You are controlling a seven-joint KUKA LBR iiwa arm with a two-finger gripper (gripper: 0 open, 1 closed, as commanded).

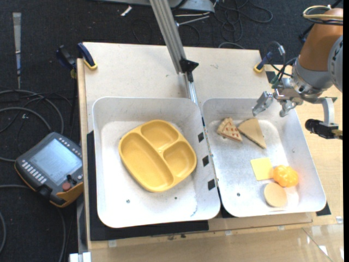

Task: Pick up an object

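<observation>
Your pincer (274, 107) hangs wide, holding nothing, over right bin's (311, 162) far edge, just beside tan wedge (254, 130).

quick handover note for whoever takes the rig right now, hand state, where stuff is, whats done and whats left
Hand: open, holding nothing, above the top edge of the right white bin.
Right bin contents: brown waffle wedge and tan bread-like wedge near the top, closest to the hand; flat yellow square, orange lumpy piece and pale tan round disc lower down.
Left white bin: yellow three-compartment plastic plate.
Done: no pick yet.
Left: lower onto one item, likely the tan wedge, close and lift.
</observation>
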